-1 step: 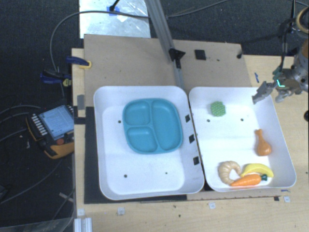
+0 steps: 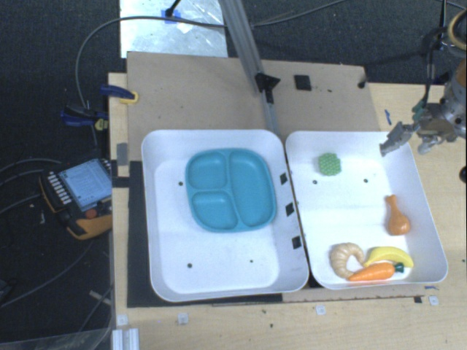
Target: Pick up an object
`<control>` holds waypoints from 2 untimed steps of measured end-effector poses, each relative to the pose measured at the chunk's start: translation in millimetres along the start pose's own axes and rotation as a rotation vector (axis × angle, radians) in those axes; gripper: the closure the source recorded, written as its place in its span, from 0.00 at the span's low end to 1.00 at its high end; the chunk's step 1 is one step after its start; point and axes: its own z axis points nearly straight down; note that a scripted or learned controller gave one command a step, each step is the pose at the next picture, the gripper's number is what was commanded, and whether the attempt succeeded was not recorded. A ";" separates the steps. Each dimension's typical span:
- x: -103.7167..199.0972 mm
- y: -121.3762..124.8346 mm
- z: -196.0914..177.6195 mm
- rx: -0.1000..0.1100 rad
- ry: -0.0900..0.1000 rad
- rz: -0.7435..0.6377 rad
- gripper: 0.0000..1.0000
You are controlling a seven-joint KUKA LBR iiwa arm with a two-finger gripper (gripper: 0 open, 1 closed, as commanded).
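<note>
Nearest you, in the right bin's (image 2: 350, 166) near right corner, lay the carrot (image 2: 372, 272), banana (image 2: 390, 255) and a pale croissant (image 2: 345, 257), with an orange pear-shaped piece (image 2: 396, 217) just beyond by the right wall. Farther in, the green ball (image 2: 329, 164) sat alone with open floor around it. Your hand (image 2: 408, 138) hung over the far right rim, well apart from them all; its fingers looked spread, gripping nothing. The left bin (image 2: 168, 268) held a blue divided plate (image 2: 230, 189) on the brown desk (image 2: 204, 93).

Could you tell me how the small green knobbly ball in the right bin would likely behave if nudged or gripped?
The small green knobbly ball looks round, so it would probably roll when nudged. It lies alone on the bin's flat white floor, with nothing nearby to stop it. Its bumpy surface may help grip.
</note>
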 end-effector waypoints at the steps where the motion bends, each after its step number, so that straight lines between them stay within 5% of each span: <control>1: 1.7 -3.2 41.9 0.004 0.001 0.002 0.00; 2: -0.8 -5.2 84.0 0.004 0.001 0.003 0.00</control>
